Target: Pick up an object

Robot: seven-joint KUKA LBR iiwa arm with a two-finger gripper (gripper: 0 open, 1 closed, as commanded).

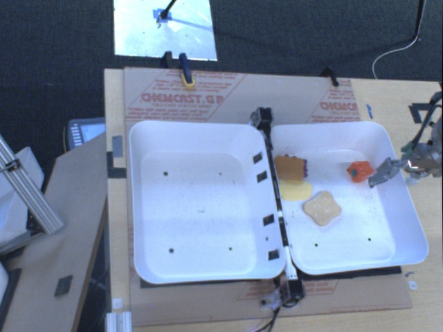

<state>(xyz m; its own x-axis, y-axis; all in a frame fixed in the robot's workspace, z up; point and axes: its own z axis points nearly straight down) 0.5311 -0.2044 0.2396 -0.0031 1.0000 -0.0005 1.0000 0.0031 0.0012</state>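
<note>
Counter (325,92) carries two white bins. Left bin (201,199) beside right bin (387,241), walls touching. In right bin: tan piece (322,208), yellow piece (297,191) touching it, brown piece (291,167) by divider, red-orange piece (359,171). My claw (385,172) just beside red-orange piece, right side; grip state: cannot tell.

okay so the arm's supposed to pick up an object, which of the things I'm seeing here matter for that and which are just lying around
Part of the job:
- orange-red object
- brown object with a purple edge
- flat yellow piece
- beige bread-like piece
- right bin holding them
- gripper beside the orange-red object

Just lying about:
- left bin
- yellow clamp
- shiny metal sheet
</note>
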